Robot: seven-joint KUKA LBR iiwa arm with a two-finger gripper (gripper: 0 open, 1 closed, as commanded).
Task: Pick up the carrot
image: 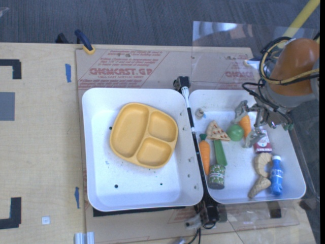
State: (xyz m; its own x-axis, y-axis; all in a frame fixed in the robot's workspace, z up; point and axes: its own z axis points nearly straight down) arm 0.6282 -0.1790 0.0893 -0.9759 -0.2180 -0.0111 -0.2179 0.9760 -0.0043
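**Lying by the divider, carrot in the right bin**

Lying lengthwise, the carrot (204, 155) hugs the right bin's (297, 187) left wall, just beside a green bottle (219, 166) and below a pizza slice (217, 131). The gripper (254, 120) hangs over the bin's upper right; an orange piece (246, 125) sits between its spread fingers. The left bin (96, 187) holds a yellow tray (143, 134).

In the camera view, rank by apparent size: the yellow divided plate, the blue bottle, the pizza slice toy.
Largest to smallest:
1. Yellow three-compartment plastic plate
2. Blue plastic bottle with white cap
3. Triangular pizza slice toy

The last two look close; the bottle appears slightly longer.
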